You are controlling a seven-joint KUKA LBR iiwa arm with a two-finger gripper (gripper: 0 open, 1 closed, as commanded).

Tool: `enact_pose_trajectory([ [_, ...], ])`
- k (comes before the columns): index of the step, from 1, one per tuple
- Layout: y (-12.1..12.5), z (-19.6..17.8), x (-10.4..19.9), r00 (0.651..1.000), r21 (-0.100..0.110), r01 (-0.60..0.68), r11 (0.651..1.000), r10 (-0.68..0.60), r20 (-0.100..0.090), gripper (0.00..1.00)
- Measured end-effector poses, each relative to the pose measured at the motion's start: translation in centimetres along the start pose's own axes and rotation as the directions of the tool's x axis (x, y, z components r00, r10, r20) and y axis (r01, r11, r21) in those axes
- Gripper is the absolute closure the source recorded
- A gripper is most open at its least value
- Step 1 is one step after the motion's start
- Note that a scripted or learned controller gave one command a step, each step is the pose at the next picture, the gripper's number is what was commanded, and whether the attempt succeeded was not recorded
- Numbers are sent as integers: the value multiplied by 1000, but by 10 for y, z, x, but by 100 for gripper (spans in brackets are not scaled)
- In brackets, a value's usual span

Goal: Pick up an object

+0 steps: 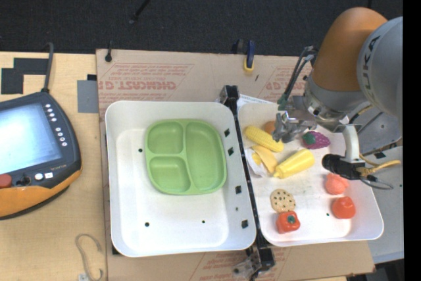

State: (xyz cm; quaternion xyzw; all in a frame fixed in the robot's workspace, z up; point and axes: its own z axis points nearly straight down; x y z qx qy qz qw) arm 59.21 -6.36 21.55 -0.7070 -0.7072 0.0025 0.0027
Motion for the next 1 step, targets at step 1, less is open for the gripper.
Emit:
enact_pose_trajectory([
  [1,8,-14,11,1000,-4,0,1000,0,-1,100],
])
